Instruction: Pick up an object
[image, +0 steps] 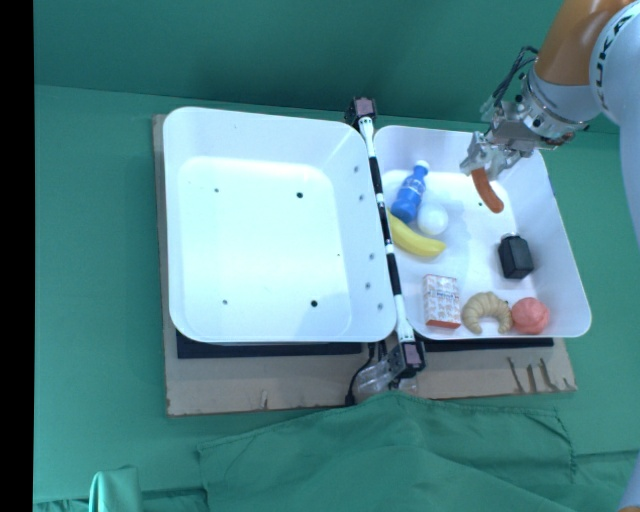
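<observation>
My gripper (483, 168) hangs over the back part of the right bin (565, 265), shut on the upper end of an orange-red sausage (489, 192). The sausage slants down and to the right from the fingers. Further left in the same bin lie a blue bottle (410, 192), a white ball (433, 220) and a banana (416, 241). A black box (515, 256) sits below the sausage. Along the front wall lie a small carton (440, 301), a croissant (486, 312) and a pink round thing (530, 315).
The left bin (185, 200) stands beside the right one, with a black-and-white divider bar (383, 215) between them. Both rest on a cardboard sheet (260, 385). Green cloth (400, 450) is bunched at the front.
</observation>
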